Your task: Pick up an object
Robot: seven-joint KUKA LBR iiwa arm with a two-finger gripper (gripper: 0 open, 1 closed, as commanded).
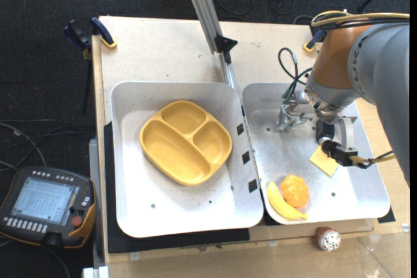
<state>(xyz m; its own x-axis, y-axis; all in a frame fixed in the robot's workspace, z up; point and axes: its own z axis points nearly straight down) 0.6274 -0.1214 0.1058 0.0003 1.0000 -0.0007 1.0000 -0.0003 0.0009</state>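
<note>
Arm reaches in over the right bin (365,195), orange band above the wrist, claw (291,119) low over the bin's far-left part, close to the floor. Claw state: cannot tell from this angle, the tips merge with the grey bin floor; nothing visibly held. Candidate objects all lie toward the near edge of the right bin: a flat yellow square piece (324,161) just beside the wrist hardware, near side; an orange lumpy toy (295,190) further toward the near edge; a banana (281,204) touching the orange toy, lying against the near-left rim. Banana's long axis runs along that rim, slanting toward the near corner. Key relation: every object sits nearer the camera than the claw, so the next move probably needs travel toward the near edge. Left bin (130,205) holds a yellow divided plate (186,140), well apart from the claw. A small speckled ball (329,239) rests on the counter (156,49) outside the right bin's near edge.
</note>
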